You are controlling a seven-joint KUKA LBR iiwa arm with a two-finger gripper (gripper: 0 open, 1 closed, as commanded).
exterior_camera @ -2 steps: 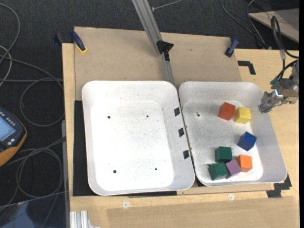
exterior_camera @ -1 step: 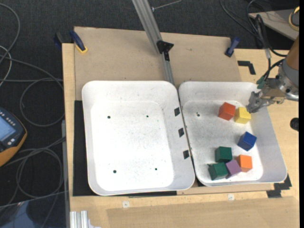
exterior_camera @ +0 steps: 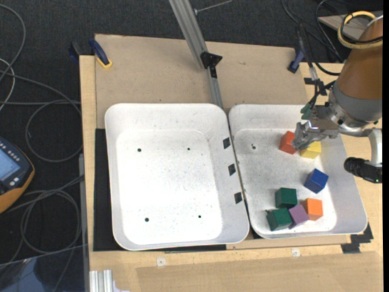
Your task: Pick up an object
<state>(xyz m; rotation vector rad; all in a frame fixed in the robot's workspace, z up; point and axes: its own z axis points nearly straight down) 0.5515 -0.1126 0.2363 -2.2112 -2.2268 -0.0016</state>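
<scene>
My gripper (exterior_camera: 304,140) hangs low over the right bin (exterior_camera: 261,163), at its upper right part. Right beside it lie an orange-red block (exterior_camera: 287,142) on its left and a yellow block (exterior_camera: 311,150) just below it. Both blocks look as if they rest on the bin floor. A blue block (exterior_camera: 316,180) lies further toward the front. Near the front edge cluster two green blocks (exterior_camera: 285,196) (exterior_camera: 279,218), a purple block (exterior_camera: 298,214) and an orange block (exterior_camera: 314,207).
The left bin (exterior_camera: 164,175) stands beside the right one, parted by a ridge with black clips (exterior_camera: 231,169). A grey metal bar (exterior_camera: 191,29) slants down from the top to the bins' rear. The arm's body (exterior_camera: 361,78) fills the right side.
</scene>
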